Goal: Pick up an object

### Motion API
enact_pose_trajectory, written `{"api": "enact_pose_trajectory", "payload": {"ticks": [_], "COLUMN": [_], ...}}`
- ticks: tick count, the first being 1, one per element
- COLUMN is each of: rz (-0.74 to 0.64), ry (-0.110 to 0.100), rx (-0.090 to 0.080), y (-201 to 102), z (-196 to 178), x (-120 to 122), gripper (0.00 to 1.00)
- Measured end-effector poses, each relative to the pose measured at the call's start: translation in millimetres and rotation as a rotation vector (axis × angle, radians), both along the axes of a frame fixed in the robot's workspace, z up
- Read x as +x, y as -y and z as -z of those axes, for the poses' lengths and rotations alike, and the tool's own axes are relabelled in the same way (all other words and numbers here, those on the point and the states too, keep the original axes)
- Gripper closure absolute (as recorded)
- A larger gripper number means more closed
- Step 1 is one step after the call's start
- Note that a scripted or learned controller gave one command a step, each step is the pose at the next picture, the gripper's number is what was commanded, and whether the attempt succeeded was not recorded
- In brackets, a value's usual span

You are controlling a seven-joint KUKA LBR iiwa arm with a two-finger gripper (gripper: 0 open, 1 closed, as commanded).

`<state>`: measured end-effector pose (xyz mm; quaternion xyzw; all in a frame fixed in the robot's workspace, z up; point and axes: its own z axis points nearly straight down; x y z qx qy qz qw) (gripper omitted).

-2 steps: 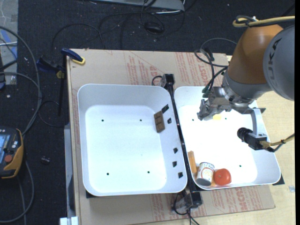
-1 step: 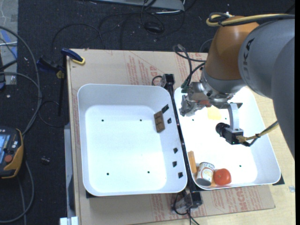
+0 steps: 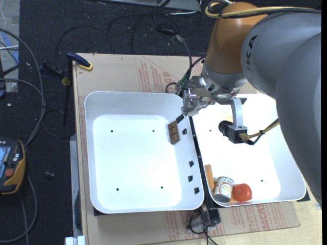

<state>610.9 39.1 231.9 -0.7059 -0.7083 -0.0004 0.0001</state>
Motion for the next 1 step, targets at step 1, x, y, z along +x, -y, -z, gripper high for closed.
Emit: {"api": "enact_pose_trajectory", "payload": {"ticks": [1], "rz": [-0.001], "ry": [0.000], "rx": [0.000], "y": [-50.9], "z": [-9.7], "x": [16.8], "gripper": [1.00]}}
